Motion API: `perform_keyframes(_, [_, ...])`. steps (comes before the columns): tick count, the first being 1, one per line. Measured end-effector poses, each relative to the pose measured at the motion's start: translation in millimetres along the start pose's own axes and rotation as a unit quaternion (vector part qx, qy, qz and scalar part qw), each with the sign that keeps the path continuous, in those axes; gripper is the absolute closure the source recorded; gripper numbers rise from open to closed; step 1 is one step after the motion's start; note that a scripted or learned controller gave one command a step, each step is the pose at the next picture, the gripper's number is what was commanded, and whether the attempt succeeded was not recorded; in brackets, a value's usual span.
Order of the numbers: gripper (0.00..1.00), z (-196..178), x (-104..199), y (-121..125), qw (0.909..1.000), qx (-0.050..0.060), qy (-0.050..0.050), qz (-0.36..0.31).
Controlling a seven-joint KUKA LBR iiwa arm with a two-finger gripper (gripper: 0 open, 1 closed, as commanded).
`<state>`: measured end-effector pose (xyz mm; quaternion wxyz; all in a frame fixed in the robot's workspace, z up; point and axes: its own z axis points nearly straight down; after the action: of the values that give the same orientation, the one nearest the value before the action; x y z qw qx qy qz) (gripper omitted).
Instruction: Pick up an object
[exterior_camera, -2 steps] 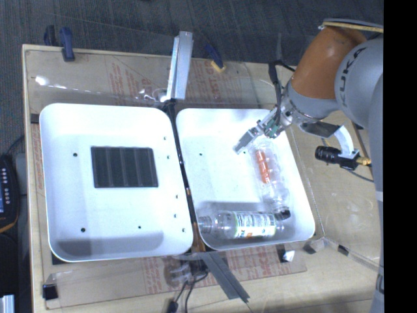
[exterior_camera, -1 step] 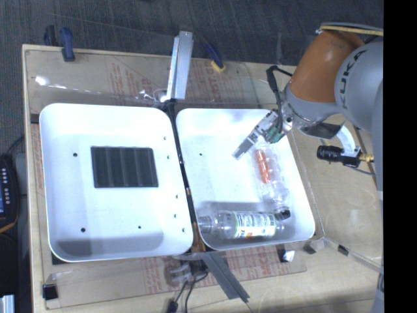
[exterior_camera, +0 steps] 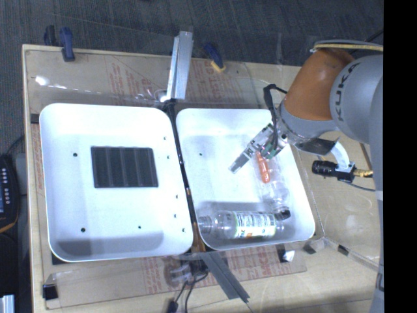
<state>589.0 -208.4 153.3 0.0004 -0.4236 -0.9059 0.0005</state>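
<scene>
Arm (exterior_camera: 339, 90): It is reached in from the right, so the right bin can be worked in.
Gripper (exterior_camera: 253, 154): It is held tilted over the upper middle of the right bin. Whether it is wide or narrow cannot be told, and nothing is seen held in it.
Right bin (exterior_camera: 195, 135): The things to be picked are kept here, all pushed toward the near and right sides.
Bottle (exterior_camera: 240, 225): It is laid flat on its side along the near wall. It is clear, with a label around it.
Orange thing (exterior_camera: 262, 168): It is seen just beside the gripper. What it is cannot be told.
Clear thing (exterior_camera: 276, 189): It is laid below the orange thing, near the right wall, maybe a wrapper or a small bottle.
Left bin (exterior_camera: 58, 175): A dark ribbed pad (exterior_camera: 124, 167) is laid in its middle.
Next step (a guess): The orange thing is nearest, so it may be the one to be grabbed.
</scene>
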Motion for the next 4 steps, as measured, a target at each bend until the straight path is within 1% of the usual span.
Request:
perform_keyframes(1, [0.00, -46.4, -0.6, -3.2, 0.9933, -0.001, -0.001, 0.116])
perform_keyframes(2, [0.00, -42.0, -5.3, 5.2, 0.9967, -0.001, -0.002, 0.082])
perform_keyframes(3, [0.00, -144.0, 24.7, 35.4, 0.9891, 0.000, 0.000, 0.147])
perform_keyframes(4, [0.00, -73.3, 17.6, -6.5, 0.9915, 0.001, 0.001, 0.130])
